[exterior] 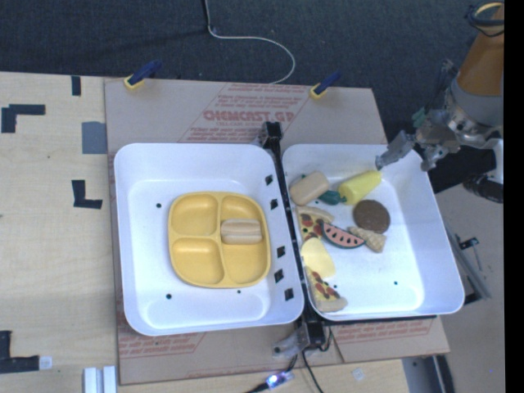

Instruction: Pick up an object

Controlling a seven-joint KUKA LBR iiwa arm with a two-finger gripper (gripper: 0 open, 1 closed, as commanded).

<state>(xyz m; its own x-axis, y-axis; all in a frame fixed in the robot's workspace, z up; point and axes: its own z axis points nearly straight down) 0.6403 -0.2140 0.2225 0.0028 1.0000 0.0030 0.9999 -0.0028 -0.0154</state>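
While the hand (407, 148) (grip state unclear) hovers near it, the yellow corn (359, 186) lies slanted, tip pointing upper-right.

Two shallow white plastic bins, left (139, 219) and right (426, 244), sit side by side on a brown printed cardboard sheet (237, 113), itself lying on a pale wooden bench (49, 244). Two blue-and-yellow spring clamps, one at the sheet's far left corner (142, 74) and one near its far right corner (326, 82), grip the far edge. A thin white cable (246, 35) loops over the dark carpet (98, 15) beyond. Black tape marks (82, 193) dot the bench's left side.
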